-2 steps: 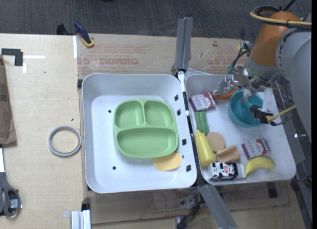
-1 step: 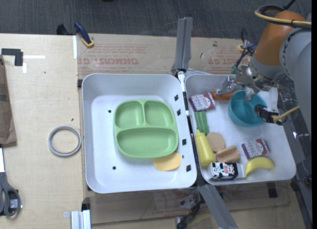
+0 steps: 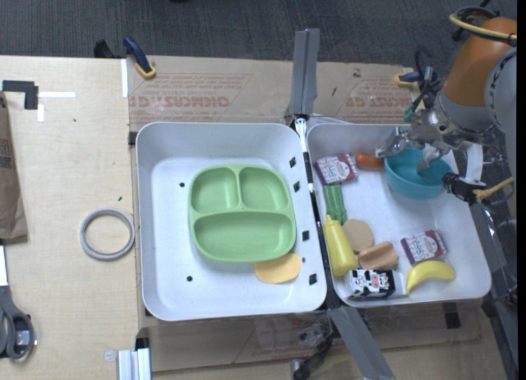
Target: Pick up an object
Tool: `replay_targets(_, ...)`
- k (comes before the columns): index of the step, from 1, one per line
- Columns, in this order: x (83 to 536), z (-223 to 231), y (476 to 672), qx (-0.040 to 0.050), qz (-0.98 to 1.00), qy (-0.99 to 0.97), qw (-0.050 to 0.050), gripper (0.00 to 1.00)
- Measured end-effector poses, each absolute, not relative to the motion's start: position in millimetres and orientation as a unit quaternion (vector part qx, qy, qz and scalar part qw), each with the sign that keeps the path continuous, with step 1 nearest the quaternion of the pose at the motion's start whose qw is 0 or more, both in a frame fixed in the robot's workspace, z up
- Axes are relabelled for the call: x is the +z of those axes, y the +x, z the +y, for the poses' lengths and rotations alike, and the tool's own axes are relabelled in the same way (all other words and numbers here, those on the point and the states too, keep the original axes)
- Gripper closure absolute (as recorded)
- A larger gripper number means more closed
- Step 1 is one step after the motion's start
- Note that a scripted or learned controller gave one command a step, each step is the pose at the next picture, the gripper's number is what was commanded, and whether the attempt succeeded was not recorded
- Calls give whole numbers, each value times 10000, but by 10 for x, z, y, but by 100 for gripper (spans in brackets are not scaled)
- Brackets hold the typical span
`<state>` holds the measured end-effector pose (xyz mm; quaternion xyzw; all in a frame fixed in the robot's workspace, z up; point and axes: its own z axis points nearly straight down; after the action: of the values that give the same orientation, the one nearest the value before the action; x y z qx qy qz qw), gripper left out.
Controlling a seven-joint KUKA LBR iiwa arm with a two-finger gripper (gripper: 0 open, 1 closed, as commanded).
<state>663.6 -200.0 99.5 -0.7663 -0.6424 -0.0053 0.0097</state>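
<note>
Two white bins side by side; landmark is the blue bowl (image 3: pixel 415 177) in the far right part of the right bin (image 3: pixel 394 292). Arm (image 3: pixel 485 57) comes in from the right, gripper (image 3: pixel 419 141) sits over the bowl's far rim, at or just above it. Finger state: cannot tell, the tips blur into the wrist hardware and the bowl edge, and nothing is visibly between them. Just left of the bowl lies a small orange carrot-like piece (image 3: pixel 369 160), and left of that a red-and-white packet (image 3: pixel 335 169). Down-left of the bowl: green pod-shaped piece (image 3: pixel 334 202), then a yellow bottle (image 3: pixel 338 245), both along the bin's left wall. Below the bowl, toward the near side: round tan cookie-like piece (image 3: pixel 358 234), a bun or hot-dog piece (image 3: pixel 378 256) touching it, a second red-and-white packet (image 3: pixel 423 247), a banana (image 3: pixel 429 274) just beyond that, and a black-and-white carton (image 3: pixel 370 284) at the near wall. Well left of the bowl, in the left bin (image 3: pixel 156 230): green divided plate (image 3: pixel 242 212) flat in the middle, with a yellow chip-like piece (image 3: pixel 278 269) touching its near edge. Far left on the bench, outside the bins: a grey tape ring (image 3: pixel 108 233).
</note>
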Motion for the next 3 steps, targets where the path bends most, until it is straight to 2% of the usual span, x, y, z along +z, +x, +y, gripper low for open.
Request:
replay_targets(1,998,-1888,6518,-45,-7506,-6607,-50,0)
replay_targets(2,1090,-1709,6558,-145,-7538,-6569,49,100)
replay_targets(3,1083,-1805,6532,-94,-7512,-6600,13,0)
